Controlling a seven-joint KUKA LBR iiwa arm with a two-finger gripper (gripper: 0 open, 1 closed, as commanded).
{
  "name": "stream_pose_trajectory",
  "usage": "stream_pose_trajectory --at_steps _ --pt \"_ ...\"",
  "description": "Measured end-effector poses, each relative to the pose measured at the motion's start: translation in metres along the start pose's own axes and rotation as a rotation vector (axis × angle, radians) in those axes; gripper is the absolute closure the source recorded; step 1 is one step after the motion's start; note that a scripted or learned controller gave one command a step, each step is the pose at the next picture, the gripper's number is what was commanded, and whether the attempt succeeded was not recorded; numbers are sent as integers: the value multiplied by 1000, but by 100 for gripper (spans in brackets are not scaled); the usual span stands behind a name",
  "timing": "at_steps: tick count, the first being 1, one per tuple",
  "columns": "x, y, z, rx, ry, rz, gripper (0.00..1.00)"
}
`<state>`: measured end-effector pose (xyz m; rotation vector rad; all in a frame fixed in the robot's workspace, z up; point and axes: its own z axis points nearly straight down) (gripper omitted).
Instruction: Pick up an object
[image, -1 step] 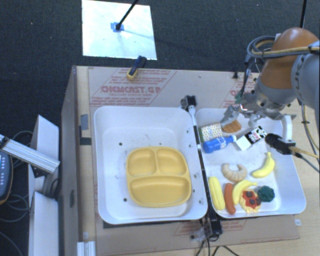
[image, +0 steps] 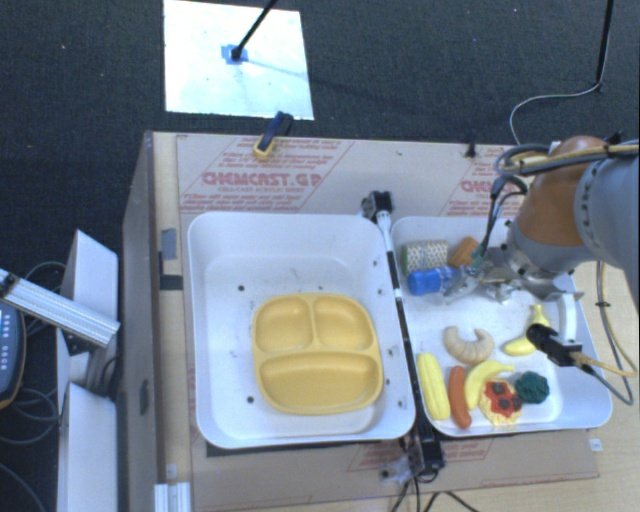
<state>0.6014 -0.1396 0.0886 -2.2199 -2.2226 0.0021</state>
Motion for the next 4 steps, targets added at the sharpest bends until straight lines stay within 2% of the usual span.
stream_pose_trajectory --at_steps 1,2,3,4 --pt "-9 47 11 69 16 -12 0" --pt "-25 58 -128 -10 -2 -2 0" --pt "-31 67 -63 -2 0 -2 0" --pt "-61 50 -17 -22 -7 -4 0"
